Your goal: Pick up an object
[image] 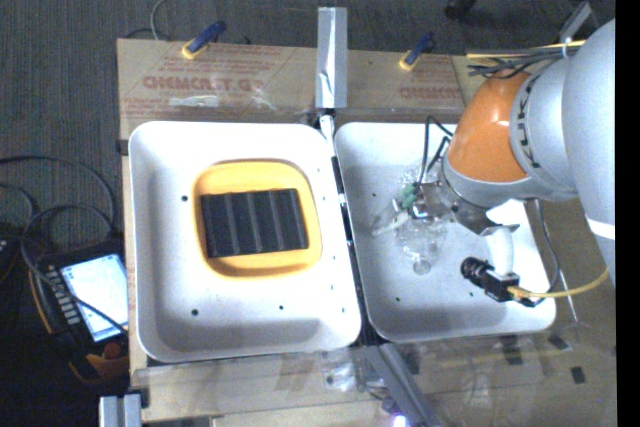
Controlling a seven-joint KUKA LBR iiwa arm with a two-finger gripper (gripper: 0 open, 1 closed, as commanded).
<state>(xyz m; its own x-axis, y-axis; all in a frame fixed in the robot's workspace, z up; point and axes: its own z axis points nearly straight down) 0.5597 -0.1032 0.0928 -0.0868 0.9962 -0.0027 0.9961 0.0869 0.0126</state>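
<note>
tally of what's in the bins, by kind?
Yellow tray with dark slats: 1, left bin
Clear plastic thing: 1, right bin, under the arm
Total: 2

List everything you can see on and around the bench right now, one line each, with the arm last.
Left bin: one, white, left half of the bench.
Tray: one, yellow with a dark ribbed centre, lying flat in the left bin.
Right bin: one, white, beside the left bin.
Clear object: one, transparent, hard to identify, in the right bin by the wrist.
Clamps: two, blue, on the cardboard at the back edge.
Cardboard sheet: one, brown, under the bins.
Handheld screen: one, lit, on the floor to the left.
Arm: one, grey with an orange band, over the right bin.
</note>
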